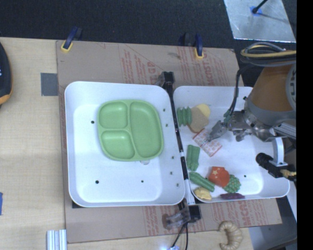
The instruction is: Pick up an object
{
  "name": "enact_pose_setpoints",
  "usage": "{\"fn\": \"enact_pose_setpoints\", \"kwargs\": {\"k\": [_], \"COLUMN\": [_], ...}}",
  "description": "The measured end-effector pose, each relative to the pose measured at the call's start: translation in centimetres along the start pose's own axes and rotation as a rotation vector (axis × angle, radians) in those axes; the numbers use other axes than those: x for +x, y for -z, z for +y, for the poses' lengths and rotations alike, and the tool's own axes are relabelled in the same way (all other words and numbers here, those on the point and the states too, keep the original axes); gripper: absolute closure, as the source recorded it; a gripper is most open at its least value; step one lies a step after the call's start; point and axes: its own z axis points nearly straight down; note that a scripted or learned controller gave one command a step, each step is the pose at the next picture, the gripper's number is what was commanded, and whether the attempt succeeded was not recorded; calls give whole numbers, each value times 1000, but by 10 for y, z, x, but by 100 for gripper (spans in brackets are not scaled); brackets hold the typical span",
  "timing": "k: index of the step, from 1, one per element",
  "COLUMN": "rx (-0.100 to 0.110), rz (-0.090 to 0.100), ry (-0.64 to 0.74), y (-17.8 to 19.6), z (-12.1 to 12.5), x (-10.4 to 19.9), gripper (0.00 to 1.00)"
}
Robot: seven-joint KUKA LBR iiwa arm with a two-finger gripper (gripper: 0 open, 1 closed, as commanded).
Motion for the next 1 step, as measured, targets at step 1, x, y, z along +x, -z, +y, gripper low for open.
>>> {"fn": "enact_pose_setpoints", "kwargs": {"k": [1], "rx": [-14], "rz": [0], "ry": [6], "y": [-10], "z": [75], "x": [19], "gripper": [0]}}
